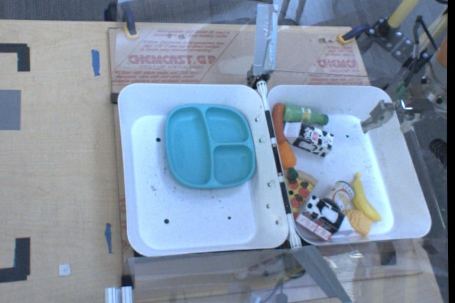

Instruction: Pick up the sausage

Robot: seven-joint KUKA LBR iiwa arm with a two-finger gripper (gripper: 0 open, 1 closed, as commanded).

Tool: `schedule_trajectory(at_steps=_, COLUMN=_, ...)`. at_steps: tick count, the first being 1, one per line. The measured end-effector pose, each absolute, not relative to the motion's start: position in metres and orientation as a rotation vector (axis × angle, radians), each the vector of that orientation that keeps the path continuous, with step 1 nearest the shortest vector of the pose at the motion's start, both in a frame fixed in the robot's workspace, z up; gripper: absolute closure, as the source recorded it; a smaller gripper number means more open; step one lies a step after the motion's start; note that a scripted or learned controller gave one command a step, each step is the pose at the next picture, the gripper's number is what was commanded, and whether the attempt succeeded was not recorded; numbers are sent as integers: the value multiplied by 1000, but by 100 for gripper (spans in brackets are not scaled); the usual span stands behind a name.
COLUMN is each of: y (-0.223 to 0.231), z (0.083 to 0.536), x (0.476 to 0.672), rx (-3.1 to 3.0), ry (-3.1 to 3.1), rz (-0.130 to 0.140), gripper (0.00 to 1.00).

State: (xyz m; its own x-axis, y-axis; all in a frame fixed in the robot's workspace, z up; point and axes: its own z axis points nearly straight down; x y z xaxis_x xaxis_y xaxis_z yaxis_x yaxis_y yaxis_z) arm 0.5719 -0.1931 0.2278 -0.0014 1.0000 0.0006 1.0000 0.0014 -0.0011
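The sausage (279,113) looks like a short reddish piece lying against the left wall of the right bin (409,173), near its far end. An orange carrot-like piece (286,151) lies just below it along the same wall. My gripper (378,117) is a grey shape over the right bin's far right side, by the rim, well to the right of the sausage and apart from every toy. Nothing shows in its grasp.
Beside the sausage lie a green bottle (306,115) and a cow-patterned box (313,140). Nearer the front are a pizza slice (300,186), a can (342,193), a banana (365,200) and another cow-patterned box (321,215). The left bin (142,173) holds a teal divided plate (210,146).
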Motion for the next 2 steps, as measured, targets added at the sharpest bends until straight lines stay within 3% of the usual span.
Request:
schedule_trajectory(at_steps=1, y=-153, z=119, x=565, rx=-2597, ry=-1781, rz=-13, gripper=0)
schedule_trajectory(at_steps=2, y=-119, z=90, x=536, rx=-2737, ry=-1550, rz=-14, gripper=0)
